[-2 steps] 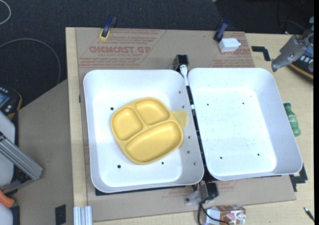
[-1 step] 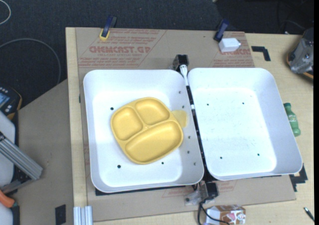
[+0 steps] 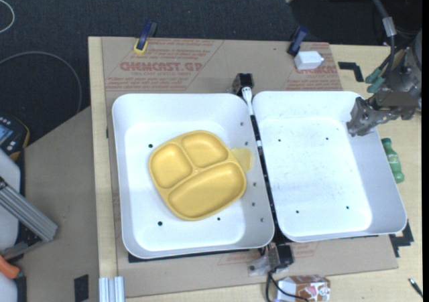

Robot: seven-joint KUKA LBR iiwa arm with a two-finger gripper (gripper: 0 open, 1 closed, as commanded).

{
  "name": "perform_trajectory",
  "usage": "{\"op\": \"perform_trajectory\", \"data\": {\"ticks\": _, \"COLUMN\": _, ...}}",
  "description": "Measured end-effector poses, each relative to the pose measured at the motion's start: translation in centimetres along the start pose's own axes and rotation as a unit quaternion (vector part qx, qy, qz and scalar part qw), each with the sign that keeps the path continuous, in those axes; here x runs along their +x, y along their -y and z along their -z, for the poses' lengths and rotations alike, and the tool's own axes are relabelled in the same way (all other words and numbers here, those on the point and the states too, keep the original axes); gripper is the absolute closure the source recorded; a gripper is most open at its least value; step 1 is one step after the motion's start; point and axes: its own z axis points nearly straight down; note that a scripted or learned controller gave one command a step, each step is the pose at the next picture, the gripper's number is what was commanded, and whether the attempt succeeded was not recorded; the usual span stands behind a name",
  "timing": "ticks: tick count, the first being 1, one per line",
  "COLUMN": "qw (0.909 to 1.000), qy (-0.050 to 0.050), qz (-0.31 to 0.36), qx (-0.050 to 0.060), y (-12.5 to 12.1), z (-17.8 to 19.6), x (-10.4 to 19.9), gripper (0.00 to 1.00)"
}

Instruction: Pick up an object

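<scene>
Tool parked at the far right; the one thing to pick lies a full bin away.

Left bin (image 3: 127,160): a yellow tray (image 3: 196,175) with three compartments, lying flat near the middle, well to the tool's left and a little nearer the camera. A small yellow piece (image 3: 242,158) peeks out at the tray's tool-side edge; cannot tell what it is. Right bin (image 3: 315,160): the tool (image 3: 362,122) sits over its far right rim, beside a green object (image 3: 393,159) on the desk outside the bin. Risks, as I judge them: the tray is broad, low and smooth, so the tool may find no edge to bite and slide off; a descent where it stands now meets only the bin rim. Tool state: too dark and small to read, cannot tell its spread, nothing visible in it.
</scene>
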Motion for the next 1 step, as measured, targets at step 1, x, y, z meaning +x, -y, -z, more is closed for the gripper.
{"op": "perform_trajectory", "data": {"ticks": 1, "qw": 1.0, "qy": 0.0, "qz": 0.003, "qx": -0.001, "y": -0.06, "z": -5.82, "x": 8.6, "gripper": 1.0}}
